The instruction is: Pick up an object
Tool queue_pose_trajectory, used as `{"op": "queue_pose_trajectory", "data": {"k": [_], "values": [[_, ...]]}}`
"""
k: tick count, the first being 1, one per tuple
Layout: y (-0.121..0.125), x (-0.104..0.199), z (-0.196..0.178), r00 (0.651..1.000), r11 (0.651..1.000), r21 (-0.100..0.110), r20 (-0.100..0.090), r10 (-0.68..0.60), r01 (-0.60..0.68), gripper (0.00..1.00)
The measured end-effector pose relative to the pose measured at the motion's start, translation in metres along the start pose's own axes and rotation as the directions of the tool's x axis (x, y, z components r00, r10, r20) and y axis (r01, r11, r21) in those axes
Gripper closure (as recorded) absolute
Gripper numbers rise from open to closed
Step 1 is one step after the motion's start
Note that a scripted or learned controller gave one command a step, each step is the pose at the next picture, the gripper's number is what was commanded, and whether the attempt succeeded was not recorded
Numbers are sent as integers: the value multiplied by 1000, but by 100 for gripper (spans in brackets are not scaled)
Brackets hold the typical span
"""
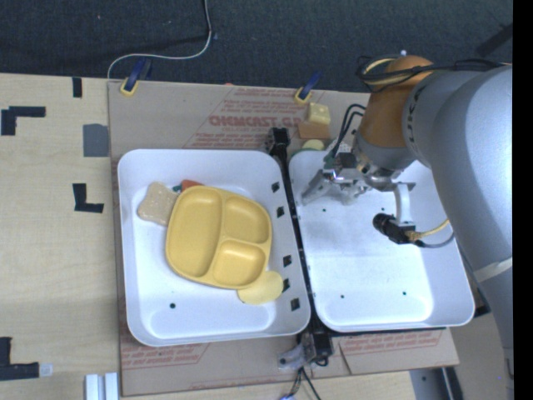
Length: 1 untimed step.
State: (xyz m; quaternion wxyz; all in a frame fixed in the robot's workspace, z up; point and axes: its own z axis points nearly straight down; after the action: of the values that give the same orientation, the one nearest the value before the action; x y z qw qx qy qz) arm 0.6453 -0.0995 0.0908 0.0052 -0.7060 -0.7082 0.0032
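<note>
The hand (340, 177) hangs low near the far rim of the shallow white right bin (379, 286); whether it's open, I cannot tell. Left of it, beyond the shared edge, the yellow divided plastic plate (218, 236) lies, with bare floor toward the near rim

A brown cardboard sheet with red print (241, 117) lies under the middle of the frame, held at its top edge by two blue-and-yellow clamps (133, 77). It rests on a pale wooden bench top (50, 248) marked with black tape pieces (83, 198) at the left. A thin white cable (204, 23) loops over the dark carpet (275, 23) along the top. A row of black clips (287, 223) runs down the centre.
</note>
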Motion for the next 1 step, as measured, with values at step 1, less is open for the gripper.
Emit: {"op": "queue_pose_trajectory", "data": {"k": [1], "values": [[23, 1, 7, 1000, 1000, -9, 3, 1, -1, 0]]}}
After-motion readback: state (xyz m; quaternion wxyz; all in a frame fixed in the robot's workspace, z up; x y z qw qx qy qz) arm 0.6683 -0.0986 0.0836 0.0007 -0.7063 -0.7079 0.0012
